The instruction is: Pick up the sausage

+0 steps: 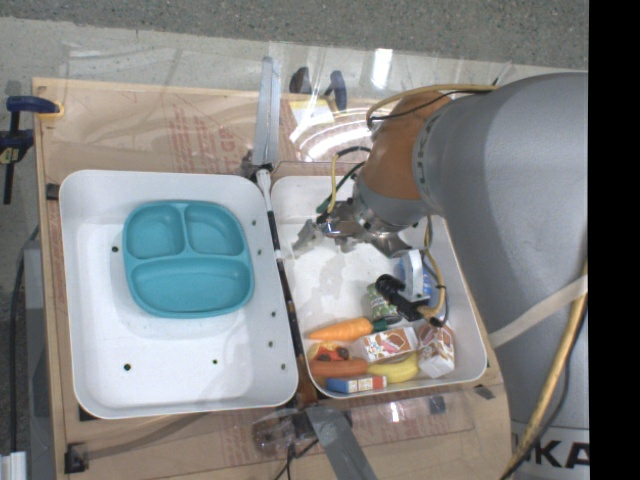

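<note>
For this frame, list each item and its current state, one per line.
Sausage: lying flat near the right bin's front edge, not gripped.
Carrot: lying on its side, just behind the sausage.
Banana: lying by the front wall.
Teal divided plate: flat in the left bin, nothing in its compartments.
Gripper: over the right bin's rear half, away from the food.

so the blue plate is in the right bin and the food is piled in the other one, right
No, not quite. The camera view shows the blue plate in the left bin, not the right one. The food, with the sausage and carrot, is piled in the other one, the right bin, at its near end.
</note>
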